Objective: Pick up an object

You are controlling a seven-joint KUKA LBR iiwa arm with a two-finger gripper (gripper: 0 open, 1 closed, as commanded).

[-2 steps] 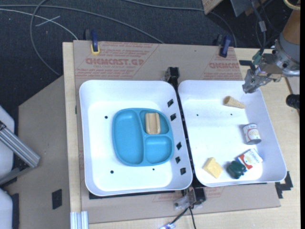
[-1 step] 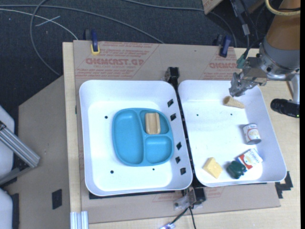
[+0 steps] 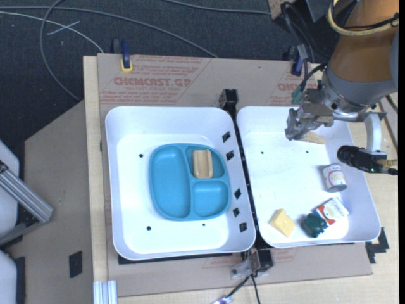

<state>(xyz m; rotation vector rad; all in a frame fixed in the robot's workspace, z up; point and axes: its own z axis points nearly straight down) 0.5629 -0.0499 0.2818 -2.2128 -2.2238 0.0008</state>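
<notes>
Nearest the camera, along the front edge of the right bin [image 3: 364, 230], lie three items: a yellow wedge-shaped block [image 3: 282, 222], a dark green object [image 3: 312, 225], and, touching it on the right, a small white packet with red and green print [image 3: 333, 209]; the print is too small to read. Farther back in that bin, a small cylindrical can with a white label [image 3: 335, 177] lies near the right wall; its label text is not legible. The claw [image 3: 302, 128] is positioned low over the rear area of the right bin, and a flat tan piece [image 3: 314, 138] sits directly at its tips; whether the claw is spread, pressed together, or pinching that piece cannot be determined. The left bin [image 3: 126, 189] contains a blue three-compartment tray [image 3: 168, 182], with a tan wooden block [image 3: 202, 163] in its upper right compartment. Behind the bins, the brown sheet covering the tabletop [image 3: 158, 78] carries faded red lettering that appears to read "CHEMCAST".
</notes>
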